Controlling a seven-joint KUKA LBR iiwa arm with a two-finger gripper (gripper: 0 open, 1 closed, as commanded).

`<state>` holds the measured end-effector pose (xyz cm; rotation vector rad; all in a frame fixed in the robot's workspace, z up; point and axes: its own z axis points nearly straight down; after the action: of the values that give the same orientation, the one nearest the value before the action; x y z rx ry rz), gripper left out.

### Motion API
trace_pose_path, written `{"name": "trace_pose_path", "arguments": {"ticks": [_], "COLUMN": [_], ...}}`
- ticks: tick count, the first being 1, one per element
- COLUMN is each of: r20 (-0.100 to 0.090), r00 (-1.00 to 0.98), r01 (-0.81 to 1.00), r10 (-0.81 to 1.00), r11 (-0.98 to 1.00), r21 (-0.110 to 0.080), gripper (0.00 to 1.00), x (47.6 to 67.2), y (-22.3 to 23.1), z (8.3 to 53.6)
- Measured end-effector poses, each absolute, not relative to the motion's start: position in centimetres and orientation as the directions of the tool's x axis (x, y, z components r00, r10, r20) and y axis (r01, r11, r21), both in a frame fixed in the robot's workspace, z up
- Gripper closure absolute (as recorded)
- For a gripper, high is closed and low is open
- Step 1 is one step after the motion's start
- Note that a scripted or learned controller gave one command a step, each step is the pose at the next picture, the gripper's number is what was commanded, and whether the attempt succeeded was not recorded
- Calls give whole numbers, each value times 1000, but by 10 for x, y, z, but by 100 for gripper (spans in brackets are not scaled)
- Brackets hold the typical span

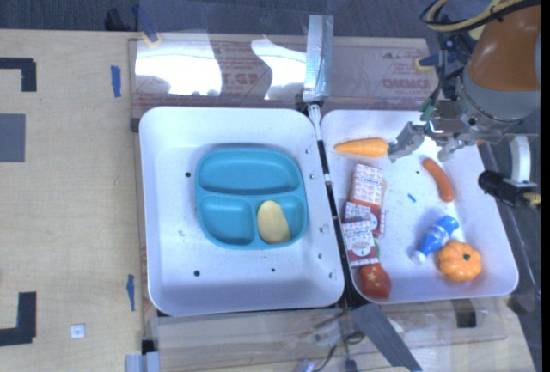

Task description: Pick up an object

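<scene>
Right bin (pixel 498 216): carrot (pixel 361 147), sausage (pixel 438 179), cartons (pixel 365 188), bottle (pixel 432 239), pumpkin (pixel 458 261). Gripper (pixel 425 141) spread wide betw. carrot & sausage, nothing gripped.

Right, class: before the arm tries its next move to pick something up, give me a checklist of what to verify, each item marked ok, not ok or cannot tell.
1. Gripper over the right bin: ok.
2. Fingers around an object: not ok, nothing between them.
3. Target close by: ok, the carrot lies just beside the gripper and the sausage just below.
4. Carrot free of neighbours: ok, apart from the carton.
5. Which object is the target: cannot tell.
6. Blue tray with the yellow lemon out of the way in the left bin: ok.
</scene>
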<state>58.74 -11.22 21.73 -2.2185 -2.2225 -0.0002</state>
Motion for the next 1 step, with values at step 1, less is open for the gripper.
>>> {"name": "trace_pose_path", "arguments": {"ticks": [1], "r20": [-1], "r00": [-92], "r01": [996], "r10": [996], "r11": [92], "r21": [10], "gripper": [0], "x": [602], "y": [-93], "z": [100]}}
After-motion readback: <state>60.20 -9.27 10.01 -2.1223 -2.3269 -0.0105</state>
